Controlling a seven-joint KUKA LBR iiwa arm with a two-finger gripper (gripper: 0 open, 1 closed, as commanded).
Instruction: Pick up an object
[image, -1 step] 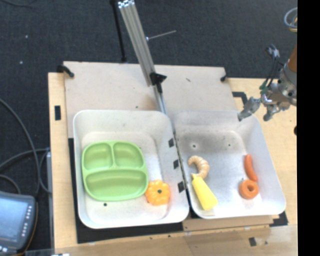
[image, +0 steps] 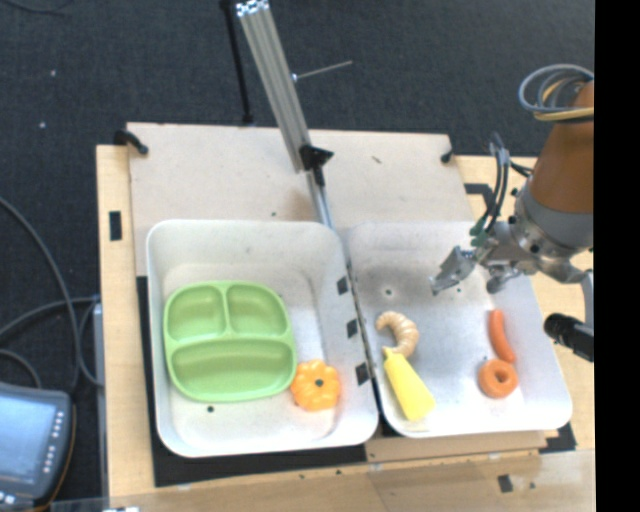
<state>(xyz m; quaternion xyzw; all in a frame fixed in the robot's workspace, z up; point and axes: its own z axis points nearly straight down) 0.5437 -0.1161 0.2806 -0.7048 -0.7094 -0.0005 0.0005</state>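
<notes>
Camera view: tool (image: 468, 266) over right bin (image: 540, 412), finger state unclear — nothing seen held. Below: shrimp (image: 397, 330) touching yellow block (image: 408, 387), carrot (image: 501, 335), orange ring (image: 497, 379). Left bin (image: 200, 240): green divided plate (image: 229, 341), pumpkin (image: 316, 385). Arm cut off at right.

Dark speckled carpet (image: 120, 60) covers the floor around a pale wooden bench (image: 230, 175); black cables (image: 45, 290) trail across it at the left — a grey screen device (image: 35, 440) sits in the bottom-left corner; a slanted aluminium rail (image: 278, 85) rises behind the bench.

Grey arm with orange band reaching from right, pincer (image: 470, 272) angled down-left, nothing gripped
</notes>
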